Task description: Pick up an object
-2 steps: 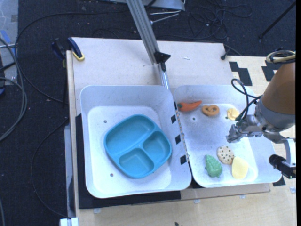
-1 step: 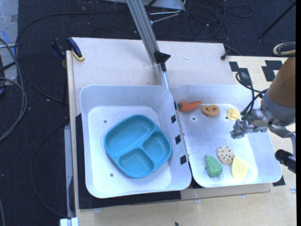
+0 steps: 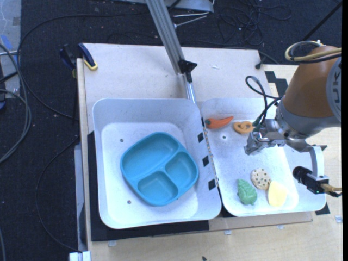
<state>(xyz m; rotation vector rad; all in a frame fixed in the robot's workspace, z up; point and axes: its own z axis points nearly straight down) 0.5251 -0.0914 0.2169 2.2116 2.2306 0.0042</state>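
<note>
Pincer [image 3: 254, 145] hangs over your right bin [image 3: 228, 200], right of frame centre; I cannot tell its state. Below it lie a dotted cookie [image 3: 261, 178], green piece [image 3: 246, 192] and yellow piece [image 3: 277, 194].

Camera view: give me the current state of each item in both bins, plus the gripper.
Blue divided plate: flat in the left bin, nothing in its compartments.
Orange carrot toy: lying at the right bin's far edge.
Yellow-orange piece: lying beside the carrot.
Spotted cookie: lying flat, untouched.
Green toy: lying near the front edge.
Yellow toy: lying beside the cookie.
Gripper: low over the right bin, holding nothing visible.
</note>
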